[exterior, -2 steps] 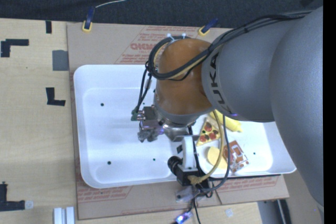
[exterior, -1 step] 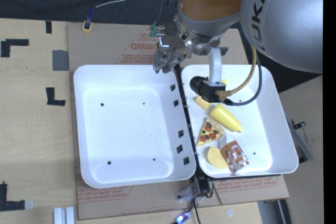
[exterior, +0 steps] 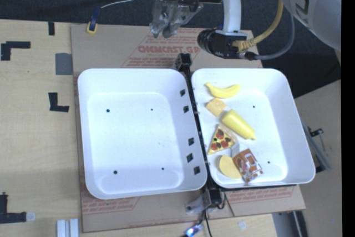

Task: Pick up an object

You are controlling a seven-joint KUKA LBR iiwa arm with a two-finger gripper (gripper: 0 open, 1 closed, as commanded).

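Note:
My gripper (exterior: 165, 29) hangs high above the far edge of the bench, over the cardboard beyond the left bin (exterior: 89, 119), with nothing between its fingers, which stand close together. The right bin (exterior: 288, 119) holds several toy foods along its left side: a yellow banana (exterior: 223, 90), a small tan block (exterior: 216, 106), a yellow cone-shaped piece (exterior: 239, 124), a pizza slice (exterior: 221, 141), a pale yellow round piece (exterior: 227, 166) and a brown-and-white wrapped piece (exterior: 247, 164).
A black hinge strip (exterior: 190, 119) runs between the two bins. Both bins rest on a cardboard sheet (exterior: 111, 47). A small blue and yellow clip (exterior: 92, 25) lies at the cardboard's far left corner.

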